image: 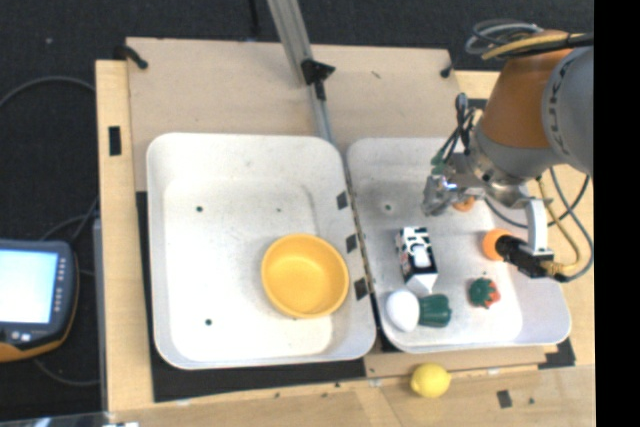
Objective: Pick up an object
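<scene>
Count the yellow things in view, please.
2. A bowl sits in the left bin; a lemon lies on the bench outside the bins. The arm may hide others.

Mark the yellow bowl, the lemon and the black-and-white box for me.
yellow bowl [304,275]: camera view, point on the inside bottom of the bowl.
lemon [430,380]: camera view, point on the middle of the fruit.
black-and-white box [416,250]: camera view, point on its top face.
</scene>
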Action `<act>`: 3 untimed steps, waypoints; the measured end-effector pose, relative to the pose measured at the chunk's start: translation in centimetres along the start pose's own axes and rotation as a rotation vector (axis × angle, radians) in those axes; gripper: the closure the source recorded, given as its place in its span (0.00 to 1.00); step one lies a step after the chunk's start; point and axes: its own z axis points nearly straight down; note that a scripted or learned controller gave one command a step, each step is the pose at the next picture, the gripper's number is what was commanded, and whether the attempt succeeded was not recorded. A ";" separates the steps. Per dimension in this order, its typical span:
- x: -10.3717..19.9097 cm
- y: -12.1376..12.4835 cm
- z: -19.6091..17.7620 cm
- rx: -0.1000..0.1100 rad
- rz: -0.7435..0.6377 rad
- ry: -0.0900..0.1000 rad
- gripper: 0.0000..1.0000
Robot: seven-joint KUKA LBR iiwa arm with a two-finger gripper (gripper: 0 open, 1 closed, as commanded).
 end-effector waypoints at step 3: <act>9.0 -1.8 -6.0 0.004 -0.014 0.003 1.00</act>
